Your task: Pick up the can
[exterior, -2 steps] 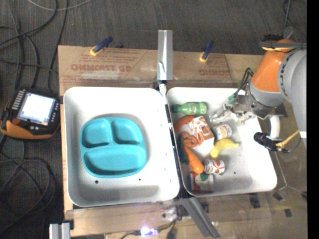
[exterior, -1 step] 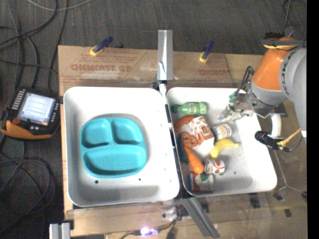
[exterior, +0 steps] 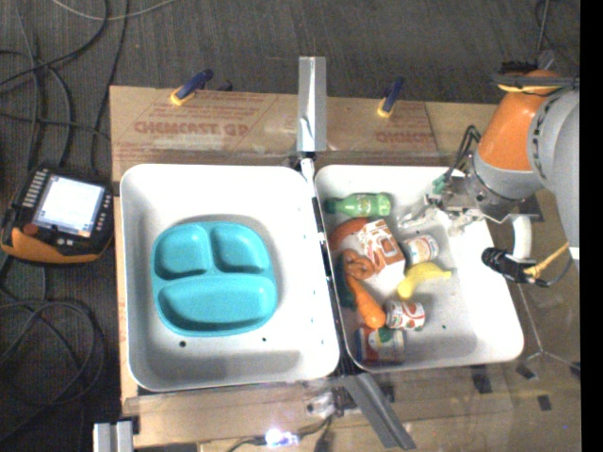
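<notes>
- Two white bins sit side by side; the left bin holds a teal divided plate, the right bin holds the clutter
- The gripper hangs over the right bin's upper part, with nothing visible between its fingers; whether the jaws stand open or closed, I cannot tell
- The can lies just below the jaws, apart from them; a yellow banana touches its lower side
- A green bottle lies to the left of the jaws; a second can lies well below them, beside an orange carrot
</notes>
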`<state>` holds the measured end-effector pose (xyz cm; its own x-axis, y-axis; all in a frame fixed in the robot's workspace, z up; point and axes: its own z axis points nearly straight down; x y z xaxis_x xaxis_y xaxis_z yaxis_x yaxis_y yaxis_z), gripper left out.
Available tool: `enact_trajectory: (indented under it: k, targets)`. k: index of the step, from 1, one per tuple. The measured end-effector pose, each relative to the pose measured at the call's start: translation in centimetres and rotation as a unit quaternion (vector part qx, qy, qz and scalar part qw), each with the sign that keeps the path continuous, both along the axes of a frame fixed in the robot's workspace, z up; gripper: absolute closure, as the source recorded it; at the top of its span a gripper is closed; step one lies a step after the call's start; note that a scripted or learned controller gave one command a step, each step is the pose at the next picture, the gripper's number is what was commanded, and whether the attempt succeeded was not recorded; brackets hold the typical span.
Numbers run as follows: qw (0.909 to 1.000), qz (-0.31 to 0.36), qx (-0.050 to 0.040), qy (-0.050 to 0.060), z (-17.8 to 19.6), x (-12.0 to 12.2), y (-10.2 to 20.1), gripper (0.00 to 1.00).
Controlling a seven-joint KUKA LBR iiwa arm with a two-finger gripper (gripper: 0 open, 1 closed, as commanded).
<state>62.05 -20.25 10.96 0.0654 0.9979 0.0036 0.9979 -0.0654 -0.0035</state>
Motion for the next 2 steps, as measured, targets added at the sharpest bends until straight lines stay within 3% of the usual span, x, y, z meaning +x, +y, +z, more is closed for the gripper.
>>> enact_trajectory:
  k: [1,2]
  targets:
    - [0.9996,-0.027,-0.0032,-0.007,-1.96,-1.41,0.23,0.00]
    - [0.9996,-0.027,-0.0040,-0.007,-1.04,-1.40,0.16,1.00]
